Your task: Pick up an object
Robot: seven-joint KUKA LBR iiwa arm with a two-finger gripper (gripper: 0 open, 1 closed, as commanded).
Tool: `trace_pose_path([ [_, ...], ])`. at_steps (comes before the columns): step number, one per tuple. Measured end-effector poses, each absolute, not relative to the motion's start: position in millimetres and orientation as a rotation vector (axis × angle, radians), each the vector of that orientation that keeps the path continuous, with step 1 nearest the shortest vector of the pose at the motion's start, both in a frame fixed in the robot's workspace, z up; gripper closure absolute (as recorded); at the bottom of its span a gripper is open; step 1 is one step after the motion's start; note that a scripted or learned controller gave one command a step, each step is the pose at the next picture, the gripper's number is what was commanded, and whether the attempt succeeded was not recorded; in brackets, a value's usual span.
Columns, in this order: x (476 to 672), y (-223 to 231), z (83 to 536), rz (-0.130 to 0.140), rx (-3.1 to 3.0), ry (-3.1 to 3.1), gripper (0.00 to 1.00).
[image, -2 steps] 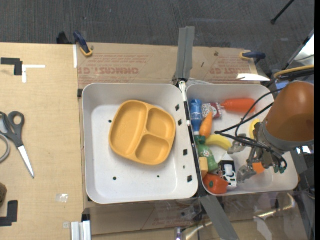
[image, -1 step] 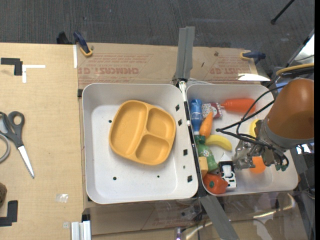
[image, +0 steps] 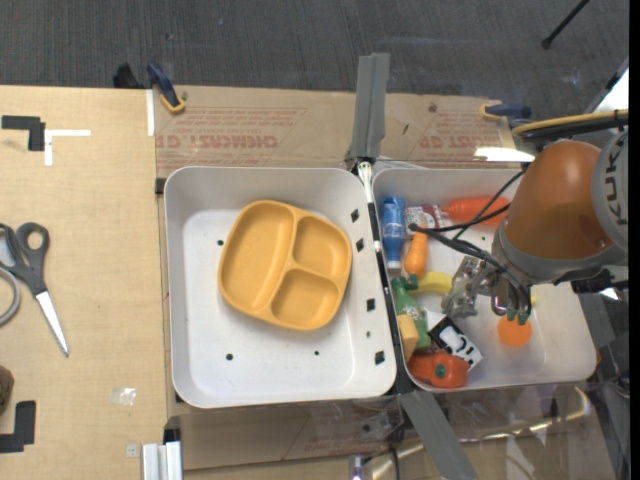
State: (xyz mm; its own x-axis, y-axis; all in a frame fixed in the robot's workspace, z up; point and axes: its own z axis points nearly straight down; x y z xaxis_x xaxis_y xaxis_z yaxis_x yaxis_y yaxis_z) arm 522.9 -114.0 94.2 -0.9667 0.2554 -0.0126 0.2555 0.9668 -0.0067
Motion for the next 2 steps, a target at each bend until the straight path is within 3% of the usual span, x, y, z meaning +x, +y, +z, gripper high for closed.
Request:
trace_pose_path([
  [1,523.8,-210.3,162.3,-0.001,0.487,3.100,1.00],
  [2,523.7,-210.0,162.1,-0.001,0.487,3.101,0.00],
])
